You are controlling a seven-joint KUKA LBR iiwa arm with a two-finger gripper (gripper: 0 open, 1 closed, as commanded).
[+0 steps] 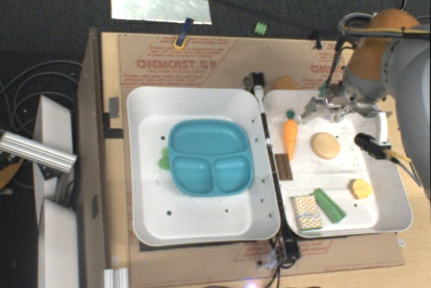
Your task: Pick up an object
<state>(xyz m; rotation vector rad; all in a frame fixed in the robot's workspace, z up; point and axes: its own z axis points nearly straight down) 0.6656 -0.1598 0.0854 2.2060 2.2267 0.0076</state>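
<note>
My gripper (324,112) hangs over the back of the right bin (397,212), open, with nothing between its metal fingers. An orange carrot (290,136) with a green top lies just to its left and a little nearer the front. A beige rounded lump (326,145) sits directly in front of the gripper. Toward the bin's front are a yellow piece (361,188), a green block (330,205) and a small patterned box (306,212).
The left bin (145,212) bears a blue divided plate (210,155), with a small green thing (163,159) peeking out at the plate's left edge. A dark strip (268,138) runs along the seam between the bins.
</note>
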